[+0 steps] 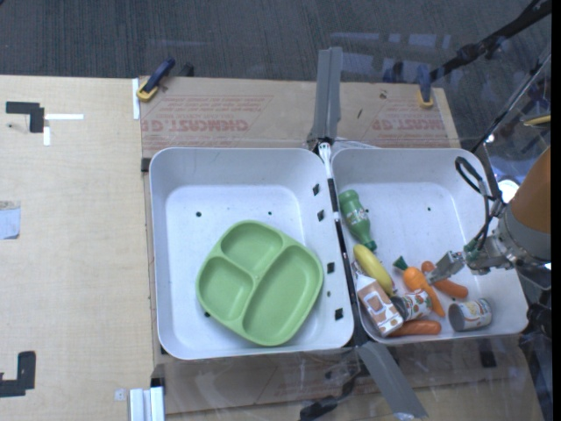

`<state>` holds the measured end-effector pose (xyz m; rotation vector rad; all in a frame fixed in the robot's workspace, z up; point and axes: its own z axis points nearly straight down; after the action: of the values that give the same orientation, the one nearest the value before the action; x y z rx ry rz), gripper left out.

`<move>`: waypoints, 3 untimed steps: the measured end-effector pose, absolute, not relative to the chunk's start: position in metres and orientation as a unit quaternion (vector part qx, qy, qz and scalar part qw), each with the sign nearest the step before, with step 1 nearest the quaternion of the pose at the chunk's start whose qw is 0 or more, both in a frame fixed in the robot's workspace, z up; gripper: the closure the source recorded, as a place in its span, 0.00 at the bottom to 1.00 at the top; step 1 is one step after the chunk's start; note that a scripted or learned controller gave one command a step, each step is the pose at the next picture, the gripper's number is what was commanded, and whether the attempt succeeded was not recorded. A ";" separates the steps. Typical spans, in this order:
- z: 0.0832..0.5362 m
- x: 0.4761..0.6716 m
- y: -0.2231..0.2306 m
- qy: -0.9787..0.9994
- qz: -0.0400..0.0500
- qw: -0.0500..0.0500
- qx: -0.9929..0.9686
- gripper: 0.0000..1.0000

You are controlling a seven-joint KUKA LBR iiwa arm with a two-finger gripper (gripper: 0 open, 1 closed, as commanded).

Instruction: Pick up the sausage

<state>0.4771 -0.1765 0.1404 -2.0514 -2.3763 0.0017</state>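
Two bins [175,235]; sausage [419,328] hugs rim.

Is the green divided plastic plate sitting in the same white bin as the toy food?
No, the green divided plastic plate lies alone in the left white bin; the toy food is in the right bin.

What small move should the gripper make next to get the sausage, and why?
Probably shift toward the front wall of the right bin and descend: the gripper sits above the carrots, while the sausage lies nearer the camera, against the carton, with nothing seen between the fingers.
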 end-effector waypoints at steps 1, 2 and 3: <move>0.091 0.477 -0.198 -0.770 0.000 0.000 -0.638 0.00; 0.101 0.478 -0.199 -0.769 0.000 0.000 -0.639 1.00; 0.092 0.478 -0.165 -0.739 0.000 -0.001 -0.674 1.00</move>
<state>0.4782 -0.1652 0.0923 -2.1174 -2.3230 -0.0010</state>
